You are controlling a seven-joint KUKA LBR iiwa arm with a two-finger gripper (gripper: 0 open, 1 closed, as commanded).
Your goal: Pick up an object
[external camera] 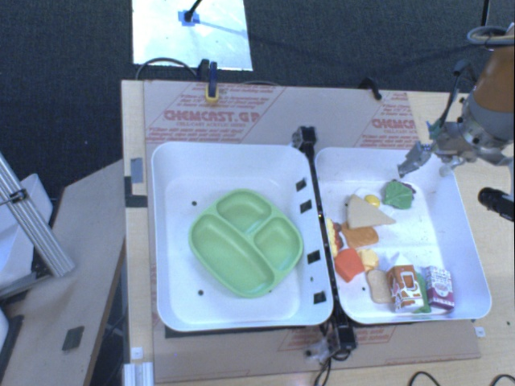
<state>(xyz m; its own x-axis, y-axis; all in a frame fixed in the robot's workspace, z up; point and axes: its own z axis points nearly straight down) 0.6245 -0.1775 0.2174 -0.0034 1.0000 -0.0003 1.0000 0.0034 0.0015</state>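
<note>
Above the right bin, near its far rim: tool, prongs spread, nothing between them. Just beside it, toward the bin's middle: green leafy toy. Nearer the front rim: cheese wedge, orange block, two small packets. Left of that bin: green divided plate inside the left bin.

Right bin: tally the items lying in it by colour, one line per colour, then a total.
Green: 1, green leafy piece
Yellow or cream: 4, wedge, small yellow piece, yellow cube, pale oval piece
Orange or red: 2, orange piece, red block
Printed packets: 2, orange packet, maroon packet
Total: 9
</note>
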